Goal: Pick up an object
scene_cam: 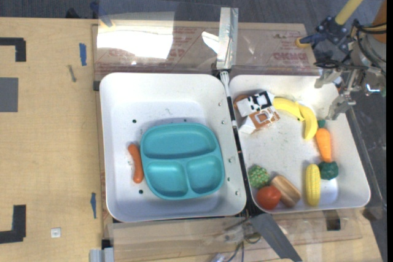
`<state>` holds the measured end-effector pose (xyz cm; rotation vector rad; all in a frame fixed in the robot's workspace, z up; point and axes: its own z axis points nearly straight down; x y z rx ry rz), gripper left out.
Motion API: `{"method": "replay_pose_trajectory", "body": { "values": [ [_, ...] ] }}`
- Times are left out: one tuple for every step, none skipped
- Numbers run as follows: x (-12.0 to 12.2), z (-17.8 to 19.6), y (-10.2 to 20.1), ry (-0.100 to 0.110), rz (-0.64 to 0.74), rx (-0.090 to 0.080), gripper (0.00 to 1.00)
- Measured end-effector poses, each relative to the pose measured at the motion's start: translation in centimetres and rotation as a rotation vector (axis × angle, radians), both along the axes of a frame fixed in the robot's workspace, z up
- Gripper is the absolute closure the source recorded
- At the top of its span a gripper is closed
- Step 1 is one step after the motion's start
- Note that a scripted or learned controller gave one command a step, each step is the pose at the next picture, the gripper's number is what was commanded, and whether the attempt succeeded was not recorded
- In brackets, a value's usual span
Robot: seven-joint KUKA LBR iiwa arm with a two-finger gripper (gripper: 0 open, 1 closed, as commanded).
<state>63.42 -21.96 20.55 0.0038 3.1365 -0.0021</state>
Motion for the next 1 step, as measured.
{"method": "replay_pose_trajectory", "body": {
  "values": [
    [-1.96,-10.69,-0.37,-0.006,-0.017,-0.001,0.00]
  ]
}}
